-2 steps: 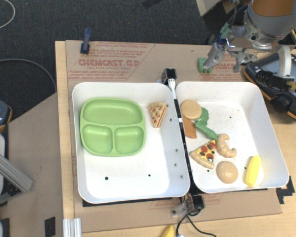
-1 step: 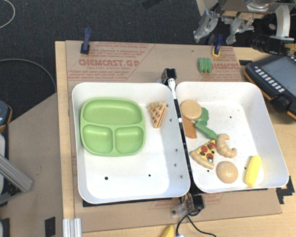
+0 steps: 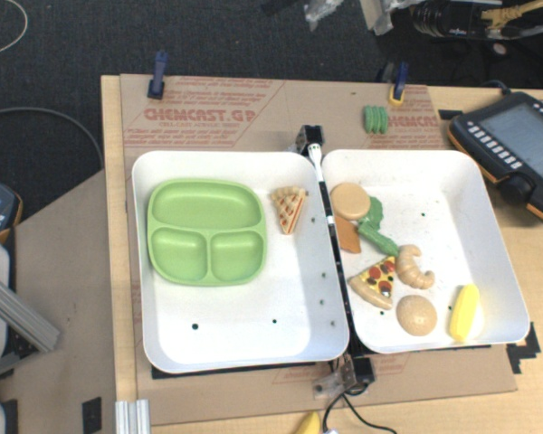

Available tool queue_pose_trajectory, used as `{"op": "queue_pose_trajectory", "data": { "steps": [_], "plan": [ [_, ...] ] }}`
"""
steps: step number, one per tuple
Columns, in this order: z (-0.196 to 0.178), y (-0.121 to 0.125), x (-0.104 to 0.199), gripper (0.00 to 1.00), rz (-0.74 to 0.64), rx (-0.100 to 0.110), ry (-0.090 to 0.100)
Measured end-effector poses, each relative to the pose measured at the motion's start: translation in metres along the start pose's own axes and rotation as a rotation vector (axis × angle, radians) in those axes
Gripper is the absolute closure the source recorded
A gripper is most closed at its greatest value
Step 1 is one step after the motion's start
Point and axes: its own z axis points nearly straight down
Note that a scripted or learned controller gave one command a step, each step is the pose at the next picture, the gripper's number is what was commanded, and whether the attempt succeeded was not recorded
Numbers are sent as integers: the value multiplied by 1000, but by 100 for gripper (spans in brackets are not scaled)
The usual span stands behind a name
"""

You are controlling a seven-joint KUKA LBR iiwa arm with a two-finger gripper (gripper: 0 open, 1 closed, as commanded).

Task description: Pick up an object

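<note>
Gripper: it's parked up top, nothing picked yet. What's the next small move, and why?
Probably swing the gripper from the top edge toward the right bin and stop above the yellow piece. It lies apart from the others near the bin's right side, while the croissant, pizza slice and round bun crowd together, so it looks like the easiest first target.

Divided plate (image 3: pixel 205 231) in left bin (image 3: pixel 244 333)
</note>
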Motion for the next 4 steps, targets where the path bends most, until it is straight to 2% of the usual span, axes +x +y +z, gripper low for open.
{"op": "queue_pose_trajectory", "data": {
  "steps": [1, 2, 3, 4],
  "plan": [
    [-5, 1, -7, 100, 10, 7, -6],
    [88, -24, -67, 100, 19, 25, -8],
    [150, -70, -146, 100, 22, 23, -8],
    [175, -108, -227, 100, 21, 20, -7]
  ]
}}
